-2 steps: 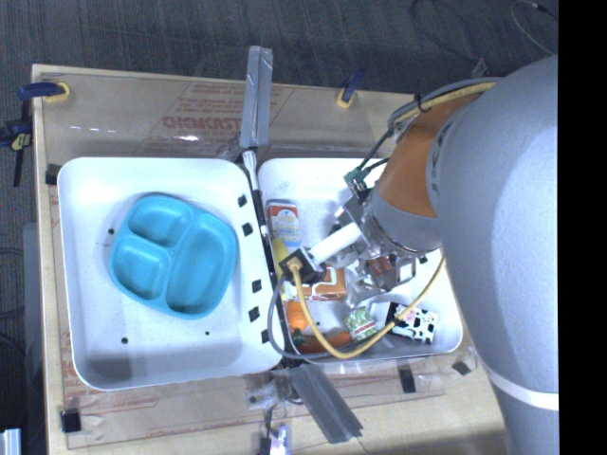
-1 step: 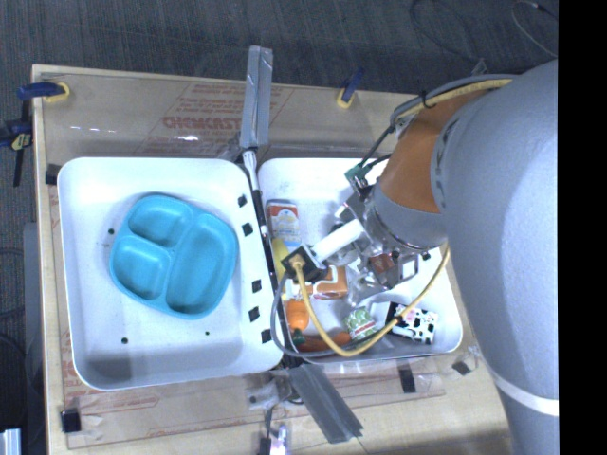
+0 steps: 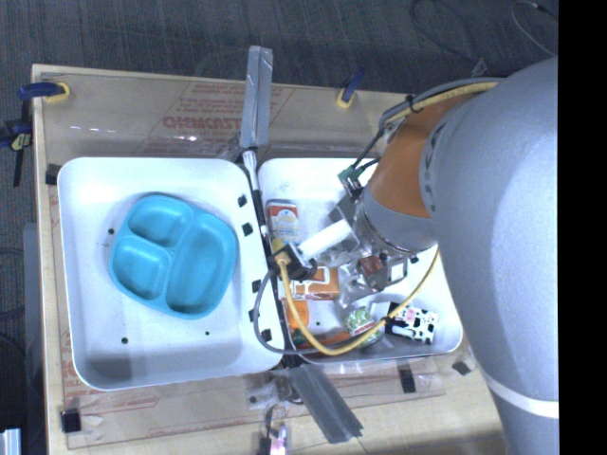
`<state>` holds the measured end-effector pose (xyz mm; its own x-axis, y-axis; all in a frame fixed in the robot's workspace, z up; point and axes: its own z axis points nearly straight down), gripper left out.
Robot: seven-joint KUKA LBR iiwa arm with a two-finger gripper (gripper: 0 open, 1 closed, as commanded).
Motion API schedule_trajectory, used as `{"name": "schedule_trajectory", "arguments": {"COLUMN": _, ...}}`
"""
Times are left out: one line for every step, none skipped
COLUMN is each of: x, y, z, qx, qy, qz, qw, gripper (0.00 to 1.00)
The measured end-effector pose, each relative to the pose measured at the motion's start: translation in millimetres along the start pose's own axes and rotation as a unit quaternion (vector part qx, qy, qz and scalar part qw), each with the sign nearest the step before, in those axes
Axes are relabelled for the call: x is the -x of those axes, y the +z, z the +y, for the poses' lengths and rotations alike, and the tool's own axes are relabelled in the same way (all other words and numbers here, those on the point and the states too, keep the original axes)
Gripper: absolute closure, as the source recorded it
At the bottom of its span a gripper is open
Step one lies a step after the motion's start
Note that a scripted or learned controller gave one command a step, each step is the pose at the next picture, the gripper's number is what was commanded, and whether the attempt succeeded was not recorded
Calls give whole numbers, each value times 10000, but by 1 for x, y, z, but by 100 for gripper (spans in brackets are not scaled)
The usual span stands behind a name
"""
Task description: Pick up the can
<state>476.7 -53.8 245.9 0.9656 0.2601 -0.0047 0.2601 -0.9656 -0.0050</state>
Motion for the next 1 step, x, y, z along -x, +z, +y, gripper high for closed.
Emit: {"name": "schedule_trajectory", "arguments": {"x": -30, "y": 39, "z": -31, "qx": 2, "qy": -567, "qz": -21, "qw": 9984, "gripper": 100}}
